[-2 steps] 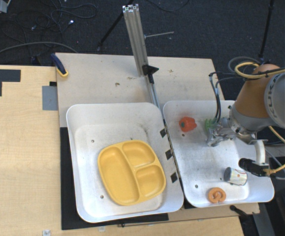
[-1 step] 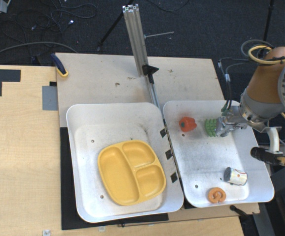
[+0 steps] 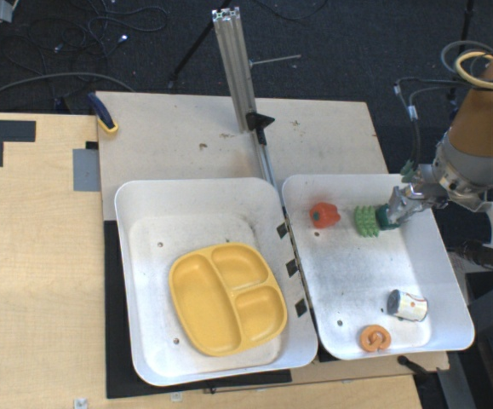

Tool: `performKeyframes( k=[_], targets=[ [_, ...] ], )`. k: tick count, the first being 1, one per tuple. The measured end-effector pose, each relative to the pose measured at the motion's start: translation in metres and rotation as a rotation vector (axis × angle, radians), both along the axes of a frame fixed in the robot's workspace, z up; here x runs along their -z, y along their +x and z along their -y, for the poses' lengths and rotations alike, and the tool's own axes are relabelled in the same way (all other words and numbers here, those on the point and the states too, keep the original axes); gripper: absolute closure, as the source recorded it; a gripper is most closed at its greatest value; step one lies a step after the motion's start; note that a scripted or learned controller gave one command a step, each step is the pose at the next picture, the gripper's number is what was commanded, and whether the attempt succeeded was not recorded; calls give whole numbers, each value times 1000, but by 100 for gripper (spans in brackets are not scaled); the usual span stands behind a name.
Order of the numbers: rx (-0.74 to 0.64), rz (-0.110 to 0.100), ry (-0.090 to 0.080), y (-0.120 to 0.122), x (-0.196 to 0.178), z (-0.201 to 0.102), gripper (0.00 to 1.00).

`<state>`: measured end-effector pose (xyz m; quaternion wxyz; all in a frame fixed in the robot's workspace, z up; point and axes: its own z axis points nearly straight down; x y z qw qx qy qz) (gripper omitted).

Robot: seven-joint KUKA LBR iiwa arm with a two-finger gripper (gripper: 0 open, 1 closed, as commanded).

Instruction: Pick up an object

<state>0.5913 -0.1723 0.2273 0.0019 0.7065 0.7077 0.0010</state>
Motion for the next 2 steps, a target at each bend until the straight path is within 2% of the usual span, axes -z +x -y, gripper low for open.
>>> performKeyframes(
  k=[1, 2],
  targets=[
    [0, 0, 0, 1, -53, 1, 100],
    [-3, -6, 2, 9, -52, -44, 100]
  ],
)
